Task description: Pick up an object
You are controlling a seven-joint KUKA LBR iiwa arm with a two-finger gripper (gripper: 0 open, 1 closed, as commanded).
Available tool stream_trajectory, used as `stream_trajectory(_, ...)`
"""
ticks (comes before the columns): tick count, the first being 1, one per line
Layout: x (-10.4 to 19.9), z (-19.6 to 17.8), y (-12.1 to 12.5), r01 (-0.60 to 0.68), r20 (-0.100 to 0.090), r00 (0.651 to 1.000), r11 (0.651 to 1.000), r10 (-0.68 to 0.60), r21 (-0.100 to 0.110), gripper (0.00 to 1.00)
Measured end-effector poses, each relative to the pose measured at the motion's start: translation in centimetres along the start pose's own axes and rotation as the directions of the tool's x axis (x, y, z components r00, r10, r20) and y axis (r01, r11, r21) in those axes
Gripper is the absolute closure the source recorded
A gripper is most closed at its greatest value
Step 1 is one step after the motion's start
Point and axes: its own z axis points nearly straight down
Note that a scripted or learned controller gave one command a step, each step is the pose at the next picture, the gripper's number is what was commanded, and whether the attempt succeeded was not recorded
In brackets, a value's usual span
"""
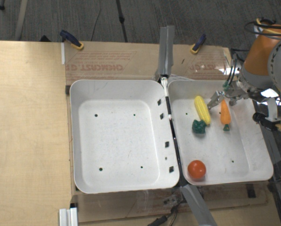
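The right bin holds a yellow corn cob, a small green piece just below it, an orange carrot and a red tomato near the front edge. My gripper hangs at the bin's back right, between the corn cob and the top end of the carrot. Its fingers are spread open, one grey finger pointing toward the corn. Nothing sits between them.
The left bin lies beside the right one, with a grey divider bar running back between them. Two clamps hold the cardboard at the rear. The arm's orange band rises at the far right.
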Motion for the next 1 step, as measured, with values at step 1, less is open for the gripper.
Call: stream_trajectory(1,4.72,0.06,-8.55,0.077,-0.003,0.997,0.997,-0.077,0.002,0.0)
